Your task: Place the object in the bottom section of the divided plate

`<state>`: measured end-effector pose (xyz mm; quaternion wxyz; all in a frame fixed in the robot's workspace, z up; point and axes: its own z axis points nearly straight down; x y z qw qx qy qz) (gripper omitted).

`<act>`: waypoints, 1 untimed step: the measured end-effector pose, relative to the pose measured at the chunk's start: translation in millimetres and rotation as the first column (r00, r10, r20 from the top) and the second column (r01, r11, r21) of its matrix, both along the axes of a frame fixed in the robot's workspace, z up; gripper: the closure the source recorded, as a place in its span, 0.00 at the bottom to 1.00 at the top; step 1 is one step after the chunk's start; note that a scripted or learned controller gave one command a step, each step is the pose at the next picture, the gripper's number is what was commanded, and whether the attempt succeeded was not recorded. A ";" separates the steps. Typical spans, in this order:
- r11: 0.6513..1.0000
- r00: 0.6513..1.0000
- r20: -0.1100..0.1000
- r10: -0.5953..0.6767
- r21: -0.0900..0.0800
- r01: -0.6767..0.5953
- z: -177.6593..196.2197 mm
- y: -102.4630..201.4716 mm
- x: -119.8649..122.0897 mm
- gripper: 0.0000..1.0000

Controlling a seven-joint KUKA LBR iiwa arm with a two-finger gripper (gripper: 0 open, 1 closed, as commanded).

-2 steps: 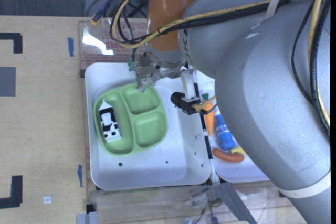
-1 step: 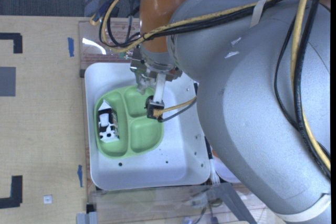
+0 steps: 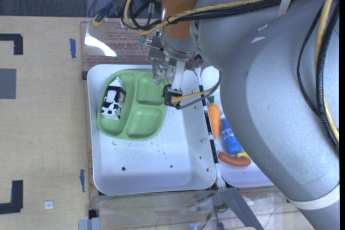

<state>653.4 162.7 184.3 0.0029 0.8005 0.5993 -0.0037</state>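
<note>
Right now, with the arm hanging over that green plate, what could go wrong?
The end effector sits low over the divided plate, at its right rim, so it might nudge the plate. The milk carton lies in the plate's left section and could be knocked. The arm also hides much of the right bin.

I see the desk carrying two bins side by side. In the left bin the divided plate sits toward twelve o'clock, well apart from the bin's six o'clock rim. The milk carton lies in the plate's long section at nine o'clock; two smaller sections lie at three o'clock, one behind the other. The gripper hangs over the plate's three o'clock edge. In the right bin, the carrot, bottle and sausage lie near the shared wall, running from twelve toward six.
</note>
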 end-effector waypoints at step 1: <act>1.000 1.000 0.002 0.004 0.008 -0.004 1.8 5.2 -0.3 0.00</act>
